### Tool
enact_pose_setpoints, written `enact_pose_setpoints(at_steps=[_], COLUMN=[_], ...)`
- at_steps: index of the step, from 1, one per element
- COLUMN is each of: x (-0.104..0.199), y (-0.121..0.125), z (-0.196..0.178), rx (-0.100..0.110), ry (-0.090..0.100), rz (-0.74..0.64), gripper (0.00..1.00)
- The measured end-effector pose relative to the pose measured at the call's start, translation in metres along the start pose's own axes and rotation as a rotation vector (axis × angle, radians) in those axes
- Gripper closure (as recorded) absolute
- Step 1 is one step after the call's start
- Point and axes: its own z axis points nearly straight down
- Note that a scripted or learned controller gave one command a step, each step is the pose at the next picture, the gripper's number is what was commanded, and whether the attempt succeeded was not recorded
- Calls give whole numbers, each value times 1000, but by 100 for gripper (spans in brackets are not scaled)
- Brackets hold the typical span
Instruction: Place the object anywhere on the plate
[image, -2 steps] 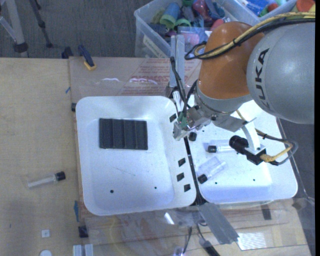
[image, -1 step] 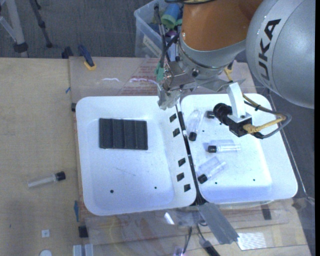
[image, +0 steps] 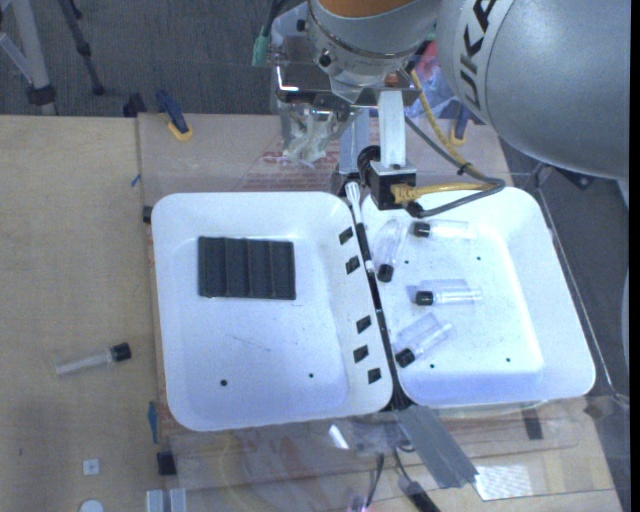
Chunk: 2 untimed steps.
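While the arm (image: 530, 70) hangs over the bench's far edge, the gripper (image: 305, 135) sits just beyond the rim of the left bin (image: 180, 225), apart from everything in both bins. Finger state: cannot tell, since the pale fingers blur against the cluttered background.

Task objects: four clear plastic vials with black caps lie in the right bin (image: 540, 340). Each is a small, transparent cylinder lying on its side. One vial (image: 386, 248) lies close against the divider between the bins, cap toward the camera. A second vial (image: 443, 229) lies near the far rim, cap to the left. A third vial (image: 448, 295) rests mid-bin, cap to the left. A fourth vial (image: 421, 340) lies tilted, cap at its lower left end.

Plate (image: 247, 268): dark grey, rectangular, matte, ridged into parallel strips, flat in the left bin's far-left part. Both bins are smooth, glossy white, with rounded corners.

A fifth vial (image: 92, 359) lies on the wooden benchtop (image: 60, 220), left of the bins.
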Motion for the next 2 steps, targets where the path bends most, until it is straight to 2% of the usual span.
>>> enact_pose_setpoints(at_steps=[1,2], x=[10,12], y=[-25,60], z=[153,77], rx=[8,2], ry=[-2,0], rz=[413,677], gripper=[100,100])
